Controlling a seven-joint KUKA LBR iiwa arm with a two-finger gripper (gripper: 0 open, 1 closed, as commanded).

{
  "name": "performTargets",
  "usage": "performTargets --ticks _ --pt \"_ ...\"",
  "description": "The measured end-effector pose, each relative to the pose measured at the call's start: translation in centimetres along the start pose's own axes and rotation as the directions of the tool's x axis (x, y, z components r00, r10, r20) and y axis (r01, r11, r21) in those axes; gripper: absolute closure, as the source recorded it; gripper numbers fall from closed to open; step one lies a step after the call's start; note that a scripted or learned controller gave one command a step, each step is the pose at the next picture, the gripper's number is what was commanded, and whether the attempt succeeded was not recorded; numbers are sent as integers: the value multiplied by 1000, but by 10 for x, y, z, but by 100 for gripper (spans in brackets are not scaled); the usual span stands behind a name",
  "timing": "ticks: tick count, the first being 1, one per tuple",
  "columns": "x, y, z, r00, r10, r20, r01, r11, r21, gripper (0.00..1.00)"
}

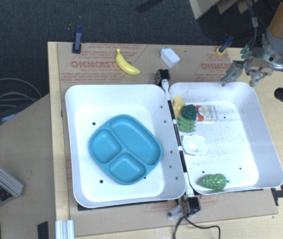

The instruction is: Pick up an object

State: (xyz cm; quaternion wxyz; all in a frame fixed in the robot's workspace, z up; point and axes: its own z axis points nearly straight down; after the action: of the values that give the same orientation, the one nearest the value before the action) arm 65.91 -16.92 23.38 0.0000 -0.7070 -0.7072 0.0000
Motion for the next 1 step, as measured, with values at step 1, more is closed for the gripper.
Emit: performTargets --ticks 1 --pt "38 7 88 1000 -1 -1 1 1000 2 0"
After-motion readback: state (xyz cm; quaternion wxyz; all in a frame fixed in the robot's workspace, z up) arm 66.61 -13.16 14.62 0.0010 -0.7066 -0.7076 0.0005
